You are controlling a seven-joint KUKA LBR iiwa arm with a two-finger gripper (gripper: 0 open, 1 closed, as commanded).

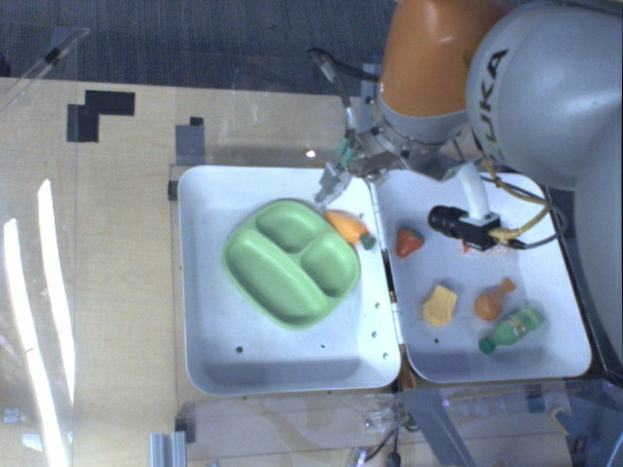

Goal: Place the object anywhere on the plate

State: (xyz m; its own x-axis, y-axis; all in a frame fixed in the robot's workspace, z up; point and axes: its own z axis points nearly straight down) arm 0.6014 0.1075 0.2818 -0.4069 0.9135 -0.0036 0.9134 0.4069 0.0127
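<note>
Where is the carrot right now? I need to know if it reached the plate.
The carrot lies in the left bin, against the green plate's upper-right rim, just below the hand.

The arm (526,76) is cut off by the top and right edges. It hides the far rim of the right bin (574,358). The hand (336,185) is small and blurred beside the carrot (346,226). The bench (88,290) runs off the left and bottom edges.
</note>
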